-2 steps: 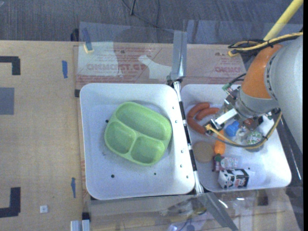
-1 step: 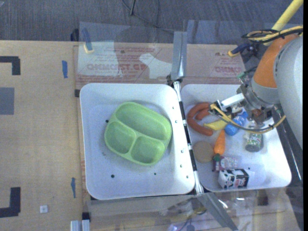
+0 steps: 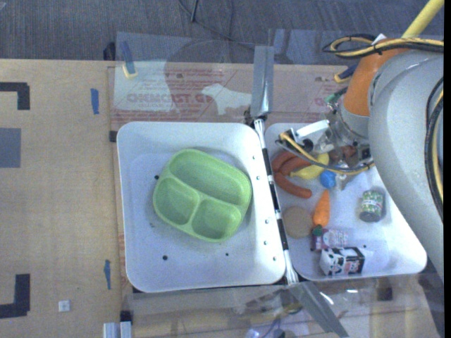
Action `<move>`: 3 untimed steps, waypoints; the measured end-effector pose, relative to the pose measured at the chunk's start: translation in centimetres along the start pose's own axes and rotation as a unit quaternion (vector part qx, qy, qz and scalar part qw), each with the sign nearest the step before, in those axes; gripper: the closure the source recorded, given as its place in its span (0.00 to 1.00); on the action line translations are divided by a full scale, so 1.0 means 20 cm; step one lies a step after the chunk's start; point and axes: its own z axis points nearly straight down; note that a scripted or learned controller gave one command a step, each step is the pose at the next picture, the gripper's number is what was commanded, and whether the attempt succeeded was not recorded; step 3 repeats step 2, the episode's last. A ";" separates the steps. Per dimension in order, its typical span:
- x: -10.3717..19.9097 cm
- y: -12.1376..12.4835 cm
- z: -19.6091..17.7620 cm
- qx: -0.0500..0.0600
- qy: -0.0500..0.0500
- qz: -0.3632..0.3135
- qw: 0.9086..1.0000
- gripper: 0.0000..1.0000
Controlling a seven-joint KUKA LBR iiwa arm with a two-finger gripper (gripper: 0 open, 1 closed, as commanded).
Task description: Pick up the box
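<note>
The grey arm (image 3: 405, 111) reached in over the right bin (image 3: 409, 248), its orange band high near that bin's far edge. The claw (image 3: 337, 153) hung low over the far end of the bin, among yellow cables; I could not tell its state. The box (image 3: 342, 260), patterned black and white, lay at the bin's near edge, well apart from the claw. A carrot (image 3: 321, 208) and a small can (image 3: 371, 205) lay between them. Sausages (image 3: 290, 174) crowded the bin's left wall. A green tray (image 3: 202, 195) sat in the left bin (image 3: 134, 189).
</note>
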 end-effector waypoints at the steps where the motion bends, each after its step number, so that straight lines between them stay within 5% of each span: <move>1: -0.23 0.22 -1.12 -0.001 0.001 -0.032 0.999 0.00; 2: -0.62 -0.13 -0.55 0.000 0.000 0.018 1.000 0.00; 3: -0.62 -0.13 -0.55 0.000 0.000 0.018 1.000 0.00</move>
